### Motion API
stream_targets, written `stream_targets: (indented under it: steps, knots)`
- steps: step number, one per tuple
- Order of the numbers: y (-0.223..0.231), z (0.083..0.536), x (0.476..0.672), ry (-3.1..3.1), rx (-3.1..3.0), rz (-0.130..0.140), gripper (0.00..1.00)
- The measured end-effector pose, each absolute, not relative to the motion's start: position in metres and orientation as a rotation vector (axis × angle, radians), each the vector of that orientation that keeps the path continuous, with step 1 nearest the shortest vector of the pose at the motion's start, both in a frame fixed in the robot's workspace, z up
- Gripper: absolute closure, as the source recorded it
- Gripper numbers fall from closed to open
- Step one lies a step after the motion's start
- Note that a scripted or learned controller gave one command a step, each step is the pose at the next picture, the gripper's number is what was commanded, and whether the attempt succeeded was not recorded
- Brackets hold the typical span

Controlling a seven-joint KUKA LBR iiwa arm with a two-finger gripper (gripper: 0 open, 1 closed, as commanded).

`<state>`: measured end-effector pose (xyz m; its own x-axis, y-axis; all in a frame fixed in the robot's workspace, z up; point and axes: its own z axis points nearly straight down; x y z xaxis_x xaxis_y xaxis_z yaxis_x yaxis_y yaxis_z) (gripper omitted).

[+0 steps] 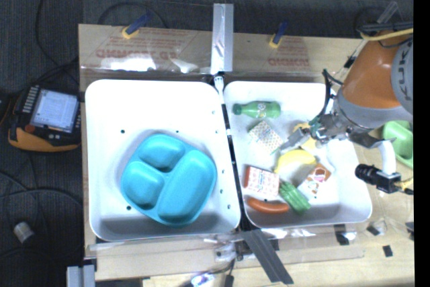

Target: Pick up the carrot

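Observation:
The carrot (267,206) lies along the front wall of the right bin (349,208). Its body is orange-red, and its green top (294,197) points right. My gripper (304,134) hangs over the middle of the right bin, well behind the carrot and just above a yellow banana-shaped item (295,159). The grey arm with its orange band (373,80) reaches in from the right. Nothing shows in the gripper.
A red and white box (261,181) touches the carrot from behind, and a second carton (316,179) lies to its right. A green bottle (256,109) and a mesh packet (264,136) sit farther back. The left bin (101,144) holds a blue compartment tray (168,177).

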<state>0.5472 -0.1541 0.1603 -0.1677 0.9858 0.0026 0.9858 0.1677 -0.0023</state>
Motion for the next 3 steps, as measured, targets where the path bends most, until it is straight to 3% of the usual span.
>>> stream_targets:
  steps: [1, 2, 3]
  knots:
    - [-0.182, 0.142, 0.568, -2.541, -1.847, 0.002, 0.00]
    - [-0.214, 0.093, 0.586, -2.572, -1.803, -0.004, 0.00]
    - [-0.199, 0.110, 0.633, -2.444, -1.973, 0.000, 0.00]
